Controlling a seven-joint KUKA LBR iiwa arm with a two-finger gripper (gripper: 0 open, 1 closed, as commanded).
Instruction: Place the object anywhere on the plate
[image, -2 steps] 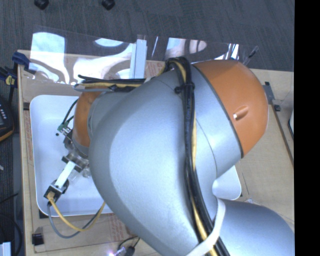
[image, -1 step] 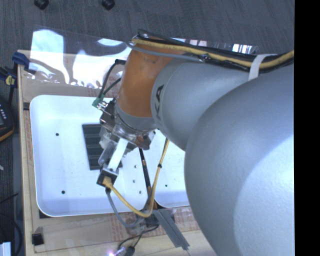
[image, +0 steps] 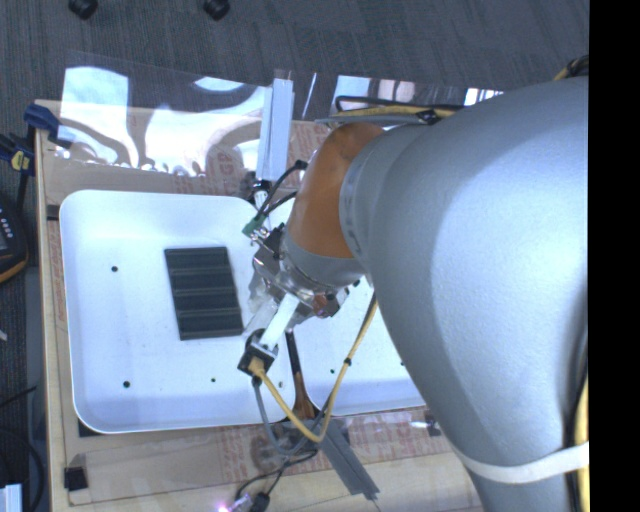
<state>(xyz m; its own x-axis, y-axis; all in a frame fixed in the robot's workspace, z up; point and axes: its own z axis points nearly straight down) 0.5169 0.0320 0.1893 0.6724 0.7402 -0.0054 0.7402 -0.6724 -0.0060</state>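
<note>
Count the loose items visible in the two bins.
1. A dark ribbed slab lies flat near the middle of the bin on the view's left. The arm covers most of the other bin, so more may be hidden there.

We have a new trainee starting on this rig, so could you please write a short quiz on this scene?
1. True or false: the dark ribbed slab lies in the white bin on the view's left.
2. From which side of the view does the arm reach in? A) left B) right C) bottom
3. Fill in: the band above the wrist is ____.
Key: 1 true; 2 B; 3 orange.
</note>
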